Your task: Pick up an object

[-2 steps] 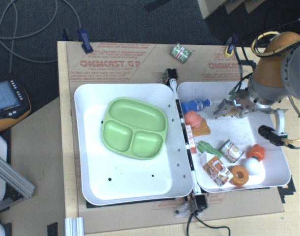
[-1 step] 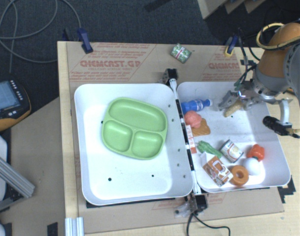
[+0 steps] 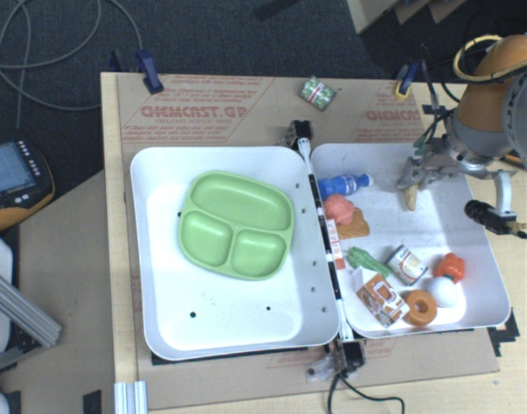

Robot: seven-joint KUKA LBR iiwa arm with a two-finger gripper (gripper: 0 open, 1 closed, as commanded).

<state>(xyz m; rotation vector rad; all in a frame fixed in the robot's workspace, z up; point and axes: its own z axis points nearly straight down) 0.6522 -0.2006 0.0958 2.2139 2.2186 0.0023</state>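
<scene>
Overhead, the arm (image 3: 492, 102) hangs over the right bin (image 3: 479, 257), finger state unclear.

2 bins (image 3: 159, 231) white. Left one: pale green tray (image 3: 235, 224), 3 compartments. Right one: blue bottle (image 3: 342, 184) with white cap; pink lump (image 3: 338, 207) on orange piece (image 3: 356, 224); green item (image 3: 367, 260); brown-and-white carton (image 3: 380, 300); small silvery carton (image 3: 408, 265); orange-brown donut (image 3: 418, 307); white ball (image 3: 445, 293); red-orange piece (image 3: 450, 266). Arm (image 3: 496, 84) grey, orange band. Bench board (image 3: 211, 110) tan, red lettering. Green patterned packet (image 3: 317, 92) on board. 2 blue clamps (image 3: 147, 70). Floor dark.
</scene>
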